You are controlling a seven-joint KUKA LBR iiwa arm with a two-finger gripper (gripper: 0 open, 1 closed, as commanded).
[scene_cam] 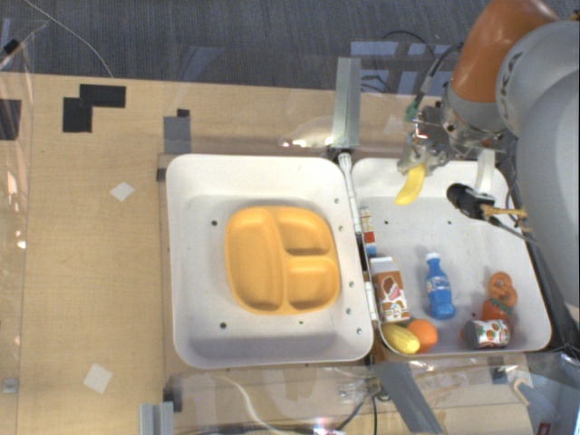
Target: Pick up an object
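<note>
On the bench, fingers pinch a banana over the right bin (left bin holds a yellow tray).

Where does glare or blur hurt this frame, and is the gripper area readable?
Camera view: sharp overall; glare streaks on the clear panel along the bottom edge; the arm's orange band looms large and soft at right; the gripper is small but readable, a banana hanging from it.

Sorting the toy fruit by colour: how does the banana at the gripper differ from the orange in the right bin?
The banana is yellow, long and hangs tilted between the gripper fingers, near the bin's far side. The orange is round, orange and rests on the bin floor near the front edge. Both are small toy fruit.
</note>
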